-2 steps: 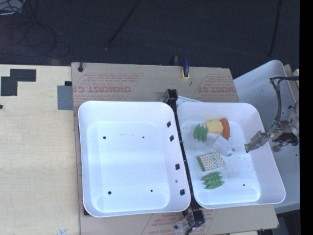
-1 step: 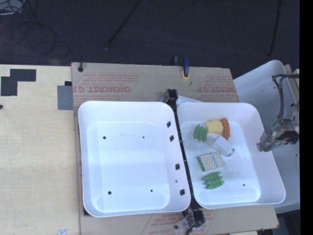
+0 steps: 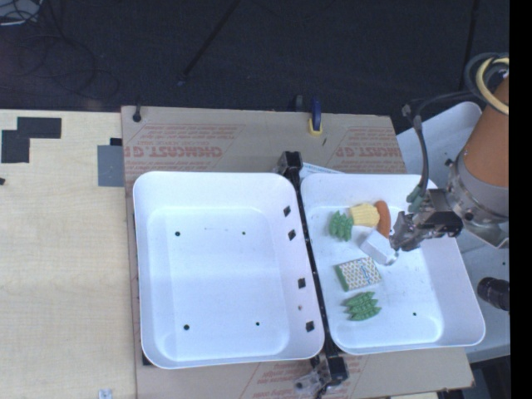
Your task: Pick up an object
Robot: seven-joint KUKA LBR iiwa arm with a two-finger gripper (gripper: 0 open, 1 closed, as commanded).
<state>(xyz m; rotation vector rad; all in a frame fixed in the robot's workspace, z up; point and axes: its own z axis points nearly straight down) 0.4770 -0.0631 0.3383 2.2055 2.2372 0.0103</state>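
- A small white block (image 3: 376, 250) lay tilted in the right bin (image 3: 449, 327), near its middle and slightly toward the arm's side; it was plain, pale and roughly rectangular, with one end pointing up toward the gripper.
- The gripper (image 3: 402, 241) hung low over that bin, its dark fingertips just beside or touching the block's upper right end; the view was too small and blurred to tell which.
- Whether the jaws stood apart or together could not be told, and nothing was clearly seen between them.
- The arm (image 3: 489, 152), with its orange band, reached in from the right edge above the bin's rim.
- Just below the white block lay a flat checkered packet (image 3: 358, 273), pale with a green edge, close to the block but apparently not touching it.
- Nearer the front of the bin sat a green leafy toy (image 3: 362, 307), apart from the packet.
- Toward the back of the bin, a yellow piece (image 3: 363, 215) lay between a small green toy (image 3: 340, 224) on its left and an orange piece (image 3: 383, 216) on its right, the three packed closely together.
- The orange piece was near the gripper's left side.
- The left bin (image 3: 158, 223) stood alongside, joined at the centre by black clips (image 3: 293, 165).
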